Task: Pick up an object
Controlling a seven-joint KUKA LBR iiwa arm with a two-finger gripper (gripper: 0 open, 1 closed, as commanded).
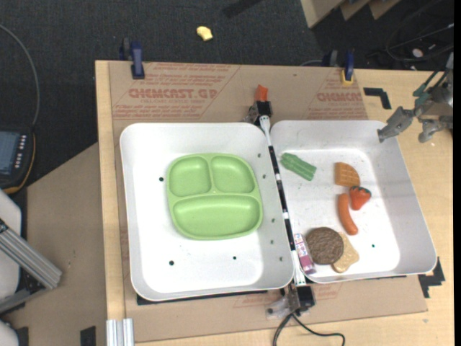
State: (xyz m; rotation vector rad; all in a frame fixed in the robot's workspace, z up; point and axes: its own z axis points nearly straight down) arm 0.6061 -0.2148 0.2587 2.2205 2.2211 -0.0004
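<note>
The right bin (403, 193) holds several toy foods: a green pickle (298, 166), a small waffle (346, 174), a red strawberry (359, 197), an orange sausage (347, 215), a round brown cookie (325, 244) and a tan bread slice (346, 258). A pink packet (303, 254) lies along the divider. My gripper (410, 127) hangs over the far right corner of this bin, above and away from all the foods. It is open, with nothing between its fingers.
A green divided plate (214, 195) lies in the left bin (144, 215). Clamps (135, 58) hold the cardboard bench top at the back. A small yellow piece (205, 32) lies on the dark floor beyond the bench.
</note>
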